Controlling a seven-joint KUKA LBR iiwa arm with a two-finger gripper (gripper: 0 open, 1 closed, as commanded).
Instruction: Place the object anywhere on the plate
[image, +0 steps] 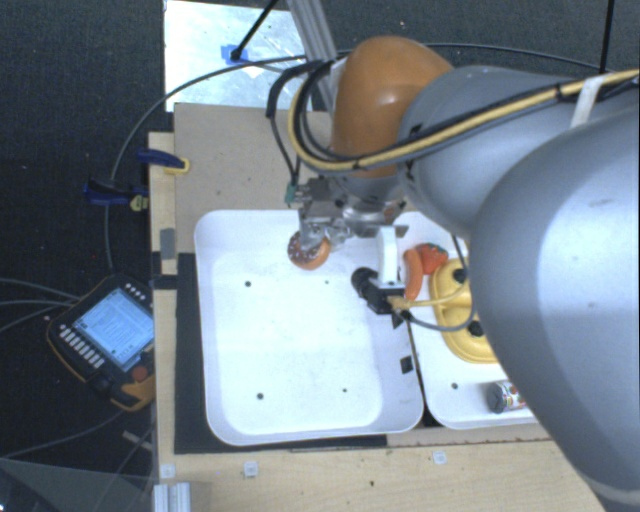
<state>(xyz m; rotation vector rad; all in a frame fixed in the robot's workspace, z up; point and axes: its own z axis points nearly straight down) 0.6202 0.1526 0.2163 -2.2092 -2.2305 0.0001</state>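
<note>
- We see the end effector (318, 232) at the far edge of the left bin (300, 400), and just below its tip sits a small round brown-and-orange object (308, 251), perhaps a toy doughnut or pastry.
- We cannot tell whether that object is clamped or merely lying on the bin floor beneath the tip; the view is too coarse to settle the end effector's state.
- The yellow plate (465, 335) lies in the right bin (455, 405), across the shared wall from the left bin and partly hidden by the arm (540, 200). An orange carrot-like toy (428, 258) rests at the plate's far side, and a small cylindrical item (502, 398) lies nearer the camera than the plate.
- Risks as we judge them: if the hold is weak or absent, the object stays in the left bin when the arm lifts; a low carry could catch it on the wall between the bins; a release near the plate's rim could let a round piece roll off; the carrot toy crowds one side of the plate.
- A black cable fitting (372, 292) hangs near the left bin's right wall and might snag.
- No brand or label is legible; the pendant (108, 340) left of the left bin has a lit screen, unreadable here.
</note>
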